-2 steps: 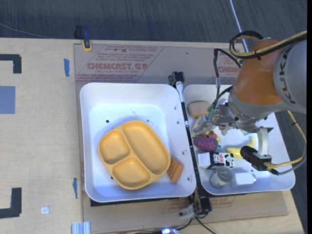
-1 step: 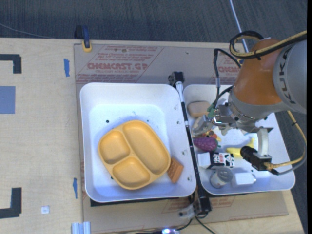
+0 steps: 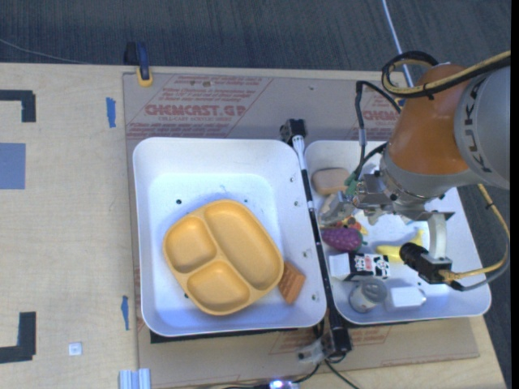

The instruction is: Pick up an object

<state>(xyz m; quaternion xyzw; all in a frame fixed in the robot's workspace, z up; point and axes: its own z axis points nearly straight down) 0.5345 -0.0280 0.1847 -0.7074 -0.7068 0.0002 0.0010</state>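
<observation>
A pale wooden desk [image 3: 65,241] fills most of the view, marked with black tape corners [image 3: 20,104] and blue tape strips [image 3: 110,112] along its left part. A printed cardboard sheet [image 3: 203,104] lies on it, held at its far left corner by a clamp [image 3: 143,63]. Beyond the desk's far edge lies dark grey carpet [image 3: 243,14], crossed by a thin white cable [image 3: 389,14].
</observation>
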